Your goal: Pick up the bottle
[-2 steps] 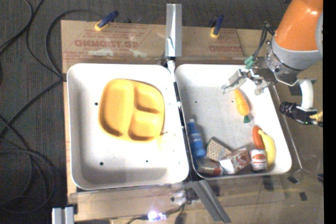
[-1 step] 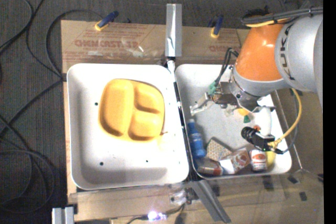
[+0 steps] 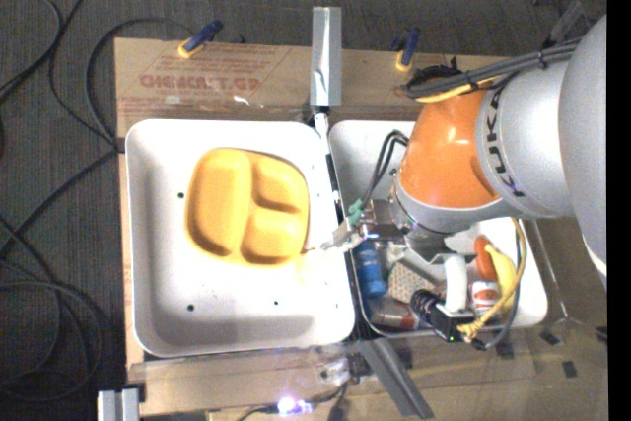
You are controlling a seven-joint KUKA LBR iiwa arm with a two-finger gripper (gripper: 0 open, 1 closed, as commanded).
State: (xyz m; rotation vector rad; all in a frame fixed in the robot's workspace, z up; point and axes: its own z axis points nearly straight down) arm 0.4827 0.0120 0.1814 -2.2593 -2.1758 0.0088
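1. The arm (image 3: 473, 153) leans in low over the right bin (image 3: 347, 138), its orange band covering much of the bin from where I stand. The gripper (image 3: 389, 246) is down among the clutter, but the wrist hides it, so I cannot tell how it is set or whether it has hold of anything.

2. The bottle, as best I can judge, is the blue-labelled bottle (image 3: 371, 273) lying along the bin's left wall, just below the gripper body. It looks to rest on the bin floor, not lifted.

3. It sits tight to the wall. A descent slightly off could land on the rim or the wall instead of straddling the bottle.

4. A round bottle lying on its side may roll or squirt out under a pinch that is off-centre.

5. Neighbours crowd it: a dark object (image 3: 426, 306) near the bin's front edge and a red and white item (image 3: 483, 276) with something yellow (image 3: 505, 276) beside it. The grip could catch one of those instead, or drag them along.

6. The yellow divided tray (image 3: 248, 205) in the left bin (image 3: 163, 311) is well apart and at no risk.
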